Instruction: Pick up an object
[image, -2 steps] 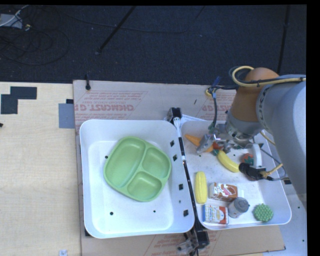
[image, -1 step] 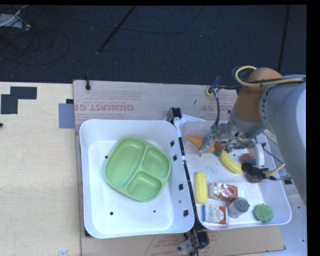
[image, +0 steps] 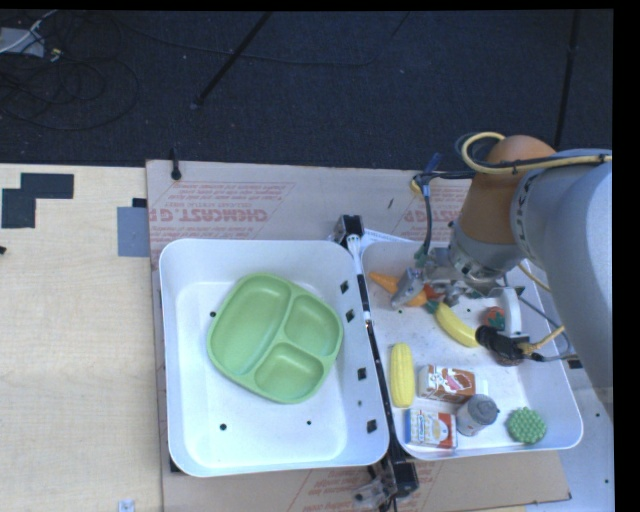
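Note:
My gripper (image: 420, 288) is down in the right bin (image: 560, 437), at its far side, under the grey arm with the orange band. An orange piece (image: 383, 283) lies just left of it. A small orange and green thing (image: 436, 294) sits right against it. A yellow banana (image: 456, 326) lies close on its near right. Nothing can be made out between the fingers.
The left bin (image: 190, 400) holds a green divided plate (image: 275, 337). Nearer in the right bin lie a yellow corn cob (image: 400, 373), a red and white box (image: 447, 381), a small carton (image: 432, 427), a grey cylinder (image: 480, 412) and a green ball (image: 526, 425).

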